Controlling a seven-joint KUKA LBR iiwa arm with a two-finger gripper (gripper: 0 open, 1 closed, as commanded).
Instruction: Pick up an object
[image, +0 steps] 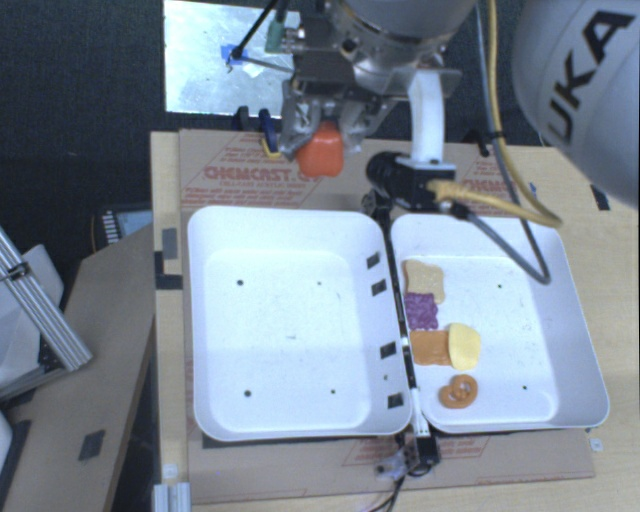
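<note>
— Pincer (318, 140) first: it is hanging high over the far edge of the bench, beyond the left bin (215, 300), and it is pinching an orange-red object (320, 153) between its fingers (296, 128).

— Is the whole object showing?

— No. Its upper part is sitting up inside the metal of the pincer, so only the lower rounded bulk is showing. It is looking like a plain, matte orange-red lump with soft edges; what kind of thing it is, I cannot tell. The arm (400, 30) itself is running off the top edge, and a big grey shell with black letters is cutting into the upper right corner.

— And it is clear of the bins?

— It is hanging above the brown cardboard (240, 170) with red print, not over either bin.

— What is lying in the right bin (560, 300)?

— A small cluster is sitting near its left wall: a tan slice (424, 279), a purple piece (421, 313) touching it below, an orange block (430, 348) pressing against a yellow piece (464, 346), and a brown ring (460, 392) nearest the camera. A yellow cable (500, 205) and a grey one are draping across that bin's far corner from a black fitting (398, 180).
</note>
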